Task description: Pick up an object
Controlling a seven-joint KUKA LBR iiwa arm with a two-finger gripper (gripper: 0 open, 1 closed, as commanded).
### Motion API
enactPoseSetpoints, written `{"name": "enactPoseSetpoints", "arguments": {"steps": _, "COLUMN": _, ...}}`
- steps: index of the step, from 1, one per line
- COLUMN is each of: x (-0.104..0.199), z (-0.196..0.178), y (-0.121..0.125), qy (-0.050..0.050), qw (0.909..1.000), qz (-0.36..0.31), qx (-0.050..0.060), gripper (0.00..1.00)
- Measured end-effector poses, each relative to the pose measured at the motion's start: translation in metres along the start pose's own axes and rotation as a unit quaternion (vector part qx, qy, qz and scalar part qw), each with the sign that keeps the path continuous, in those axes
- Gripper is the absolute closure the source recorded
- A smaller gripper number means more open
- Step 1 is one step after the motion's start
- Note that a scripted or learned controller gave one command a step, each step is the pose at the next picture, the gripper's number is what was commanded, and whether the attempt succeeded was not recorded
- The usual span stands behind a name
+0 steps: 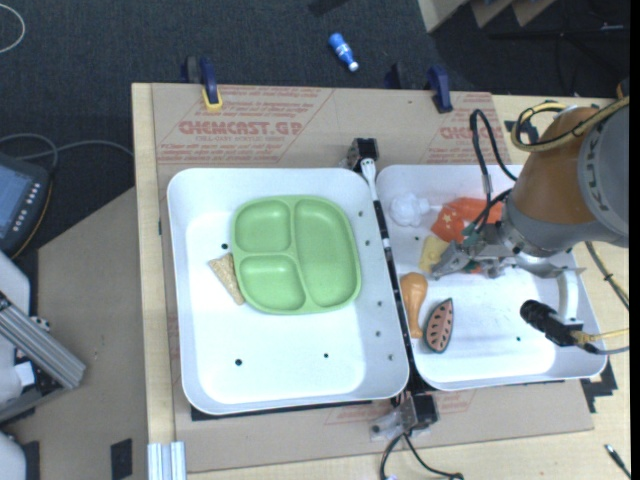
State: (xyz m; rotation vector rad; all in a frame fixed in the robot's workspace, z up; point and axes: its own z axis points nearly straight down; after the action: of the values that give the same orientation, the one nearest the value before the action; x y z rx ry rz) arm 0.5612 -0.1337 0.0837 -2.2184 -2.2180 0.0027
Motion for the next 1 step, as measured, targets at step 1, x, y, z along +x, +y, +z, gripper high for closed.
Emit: {"name": "enactPoseSetpoints", "arguments": {"steps": 1, "x": -0.0003, "z": -0.0120, "y": 0.0010, "qy": -0.001, "qw": 1.0000, "qz": 0.001, "qx": -0.002, "gripper": 1.00}}
